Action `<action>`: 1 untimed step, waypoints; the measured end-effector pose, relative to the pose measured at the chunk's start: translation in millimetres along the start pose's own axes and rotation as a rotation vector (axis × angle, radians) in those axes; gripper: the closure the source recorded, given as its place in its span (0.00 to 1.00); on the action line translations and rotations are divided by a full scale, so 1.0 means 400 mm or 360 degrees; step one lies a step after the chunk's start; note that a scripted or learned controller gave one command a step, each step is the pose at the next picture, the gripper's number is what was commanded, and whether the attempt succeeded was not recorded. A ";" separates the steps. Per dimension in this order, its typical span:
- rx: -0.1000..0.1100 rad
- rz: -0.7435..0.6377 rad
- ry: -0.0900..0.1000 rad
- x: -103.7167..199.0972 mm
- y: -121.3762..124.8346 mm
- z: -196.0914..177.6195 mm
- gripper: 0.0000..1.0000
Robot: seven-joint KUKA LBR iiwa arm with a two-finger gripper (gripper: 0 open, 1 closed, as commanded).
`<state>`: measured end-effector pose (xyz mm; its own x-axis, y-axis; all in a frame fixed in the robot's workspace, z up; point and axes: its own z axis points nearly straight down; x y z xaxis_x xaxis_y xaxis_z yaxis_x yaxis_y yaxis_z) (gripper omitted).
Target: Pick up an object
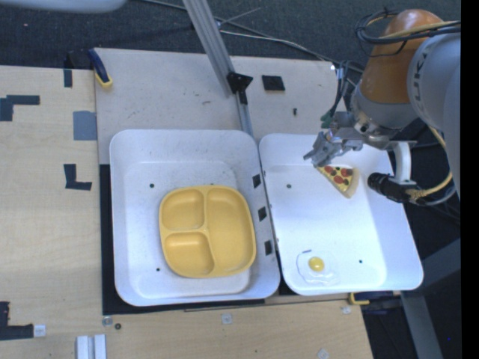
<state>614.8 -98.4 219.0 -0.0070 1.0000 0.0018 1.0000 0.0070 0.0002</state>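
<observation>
A toy pizza slice [340,178] with red and green toppings is at the back of the right bin [374,230], its tip pointing toward the front right. My gripper [322,153] hangs over the back of that bin, just left of and behind the slice, touching or nearly touching its crust edge. Whether the slice rests on the bin floor or is lifted cannot be made out. A toy fried egg [315,265] lies near the right bin's front edge.
The left bin [135,200] holds a yellow divided plate [207,230]. A slanted metal pole [217,43] stands behind the bins. Black cables and a connector [389,185] hang beside the wrist at the right bin's right rim.
</observation>
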 end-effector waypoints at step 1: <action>0.0002 0.0000 0.0000 0.121 0.014 -0.019 1.00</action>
<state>620.1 -50.1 226.6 -0.0067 1.0000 0.0015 1.0000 0.0067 -0.0009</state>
